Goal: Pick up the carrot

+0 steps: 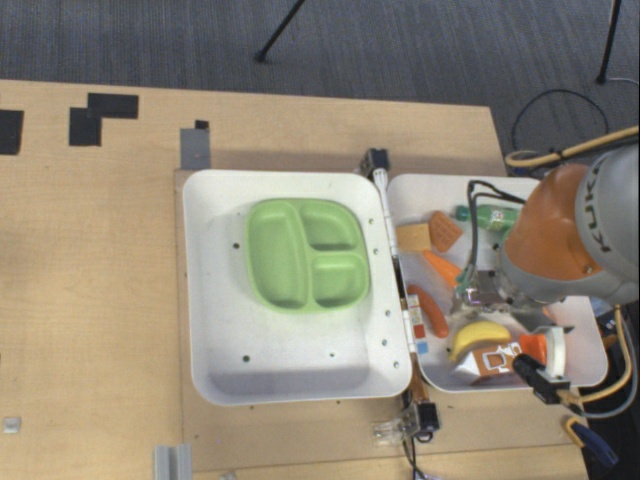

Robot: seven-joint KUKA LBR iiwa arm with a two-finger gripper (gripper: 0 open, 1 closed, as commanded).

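I see the carrot in the right bin, near the wall it shares with the left bin. My gripper is low just beside it, but I cannot tell its state, because the wrist covers it. A red pepper and a banana lie very near, toward the front edge of the desk. I think the gripper can catch 1 of them instead, or push the carrot against the wall.
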